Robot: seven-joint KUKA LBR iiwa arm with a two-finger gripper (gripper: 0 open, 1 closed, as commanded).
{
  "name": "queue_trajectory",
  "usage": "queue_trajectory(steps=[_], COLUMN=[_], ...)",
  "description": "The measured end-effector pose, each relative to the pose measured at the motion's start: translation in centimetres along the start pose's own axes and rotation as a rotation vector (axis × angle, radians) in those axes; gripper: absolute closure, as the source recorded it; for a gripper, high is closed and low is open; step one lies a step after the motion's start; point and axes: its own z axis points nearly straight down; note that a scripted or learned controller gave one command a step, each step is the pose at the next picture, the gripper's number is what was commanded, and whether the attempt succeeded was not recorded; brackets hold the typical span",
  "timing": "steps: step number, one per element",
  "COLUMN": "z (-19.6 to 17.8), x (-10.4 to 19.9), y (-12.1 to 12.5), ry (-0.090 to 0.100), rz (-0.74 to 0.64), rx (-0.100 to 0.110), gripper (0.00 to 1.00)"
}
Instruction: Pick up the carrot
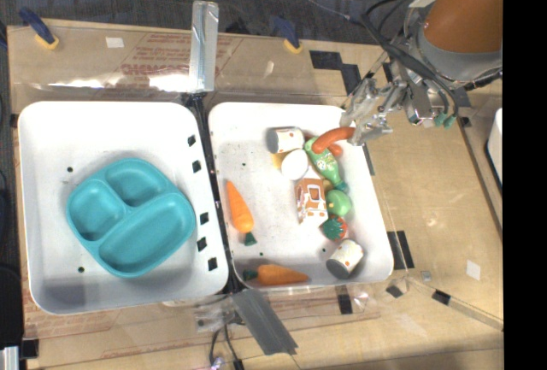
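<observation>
Orange shows in three places in the bin nearer the arm, so the target is judged with some doubt. One carrot lies flat on the bin floor just beside the divider between the two bins. A second carrot lies along the near wall. An orange curved piece with a green part below it is seen at the far corner, right at the tip of the gripper. The gripper is placed over that corner, at the bin's rim. Whether it is spread, closed or pinching the orange piece cannot be told, since its end is a tangle of grey metal and cable against the bench. No carrot is clearly seen lifted clear of the bin, so the task is judged not yet done; at most a grasp at the far corner is under way, and a lift remains. Whether the curved piece is a carrot at all is hard to make out. The small items heaped around the green toy overlap one another and are not easily separated. The arm's upper part is cut off by the frame's edge.
</observation>
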Motion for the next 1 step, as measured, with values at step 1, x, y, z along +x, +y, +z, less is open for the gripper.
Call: queue_trajectory(steps=[1], z=[8.04], x=[8.2], y=[0.56], ry=[0.0], rz=[-0.501], rx=[-0.001], gripper=[1.0])
